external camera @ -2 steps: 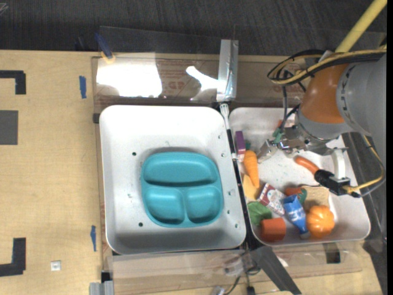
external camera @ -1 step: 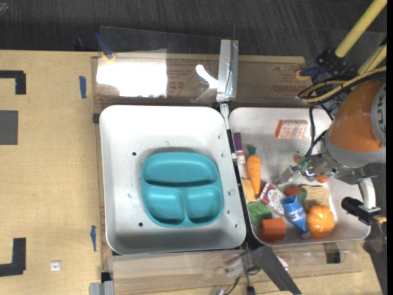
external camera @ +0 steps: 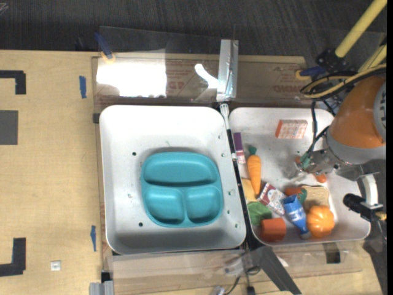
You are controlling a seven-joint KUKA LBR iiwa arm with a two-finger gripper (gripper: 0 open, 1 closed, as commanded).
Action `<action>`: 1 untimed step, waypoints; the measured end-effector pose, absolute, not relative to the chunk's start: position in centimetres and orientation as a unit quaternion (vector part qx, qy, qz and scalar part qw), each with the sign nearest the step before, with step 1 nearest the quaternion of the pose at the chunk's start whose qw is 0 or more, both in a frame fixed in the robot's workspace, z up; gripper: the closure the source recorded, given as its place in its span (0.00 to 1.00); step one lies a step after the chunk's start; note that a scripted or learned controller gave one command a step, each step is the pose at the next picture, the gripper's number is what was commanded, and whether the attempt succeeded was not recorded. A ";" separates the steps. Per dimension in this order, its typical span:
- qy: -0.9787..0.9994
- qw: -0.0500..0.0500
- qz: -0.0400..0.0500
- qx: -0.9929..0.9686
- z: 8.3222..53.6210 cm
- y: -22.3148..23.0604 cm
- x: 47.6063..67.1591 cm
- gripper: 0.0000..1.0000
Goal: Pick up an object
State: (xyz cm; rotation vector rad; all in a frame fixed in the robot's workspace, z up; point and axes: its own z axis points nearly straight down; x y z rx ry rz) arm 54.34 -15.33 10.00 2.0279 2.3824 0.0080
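The right bin (external camera: 270, 118) holds a heap of small things. An orange carrot (external camera: 253, 172) lies by its left wall. Along the front lie a green piece (external camera: 258, 211), a red block (external camera: 274, 228), a blue bottle (external camera: 296, 214) and a round orange fruit (external camera: 320, 220). A printed packet (external camera: 271, 196) lies in the middle, and an orange-and-white card (external camera: 291, 128) lies at the back. My gripper (external camera: 309, 163) hangs low over the bin's right half, just above the heap, beside a small red-and-green item (external camera: 320, 177). The arm's orange band (external camera: 361, 121) hides the bin's right wall.
The left bin (external camera: 116, 128) holds a teal divided plate (external camera: 182, 187). A clear sheet and a metal bracket (external camera: 227, 69) stand behind the bins. Yellow and black cables (external camera: 334, 82) run at the back right. Brown bench surface (external camera: 49, 165) lies to the left.
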 end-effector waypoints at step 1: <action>0.718 0.002 0.003 0.696 18.8 -8.7 58.3 1.00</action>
